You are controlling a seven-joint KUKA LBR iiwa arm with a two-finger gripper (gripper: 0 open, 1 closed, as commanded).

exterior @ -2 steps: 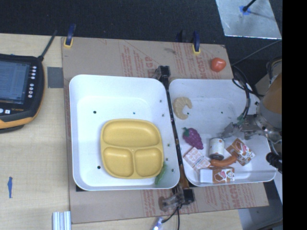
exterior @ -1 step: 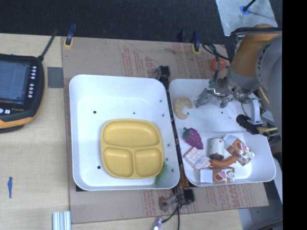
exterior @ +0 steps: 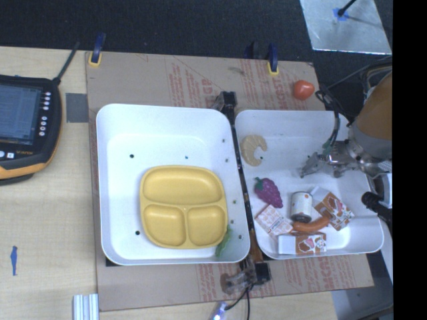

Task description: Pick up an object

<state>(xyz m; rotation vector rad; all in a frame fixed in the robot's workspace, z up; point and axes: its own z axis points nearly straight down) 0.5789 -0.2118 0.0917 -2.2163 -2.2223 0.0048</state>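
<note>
Arm reaching in over the right bin, nothing between the fingers.

Gripper is hovering above the bin's upper right floor, fingers spread wide. Purple grapes, a small can, a sausage and cartons are lying below it; a yellow divided plate is sitting in the left bin.

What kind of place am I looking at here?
Likely a robotics lab bench: a robot arm reaches over white bins of toy food, with a control pendant beside them.
</note>
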